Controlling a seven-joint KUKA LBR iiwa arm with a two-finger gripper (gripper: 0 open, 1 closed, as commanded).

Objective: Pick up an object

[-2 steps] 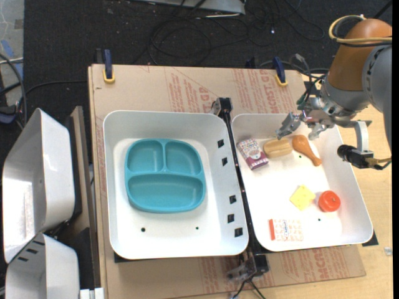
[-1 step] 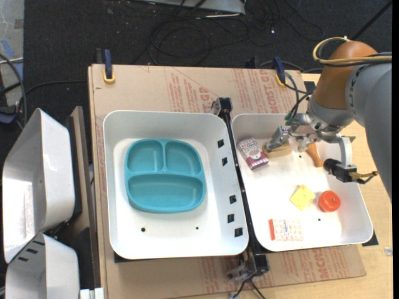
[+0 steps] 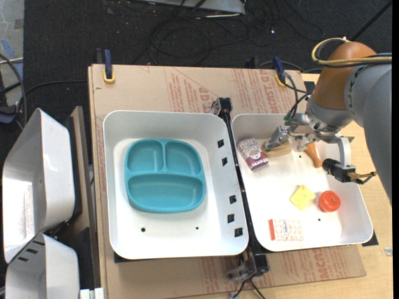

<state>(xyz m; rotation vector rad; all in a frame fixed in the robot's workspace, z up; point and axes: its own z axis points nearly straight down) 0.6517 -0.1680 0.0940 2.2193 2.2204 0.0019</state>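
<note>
Red-printed card (image 3: 286, 229) at front, tan block (image 3: 278, 147) touching gripper (image 3: 274, 143)

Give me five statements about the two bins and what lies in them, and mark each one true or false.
1. The teal divided plate lies in the left bin. True.
2. The yellow piece lies in the left bin. False: it lies in the right bin, beside the orange round object.
3. The end effector is over the right bin's far part. True.
4. The red-and-white card lies near the right bin's front edge. True.
5. The small purple-and-white packet rests on the teal plate. False: it lies in the right bin, near its left wall.
</note>
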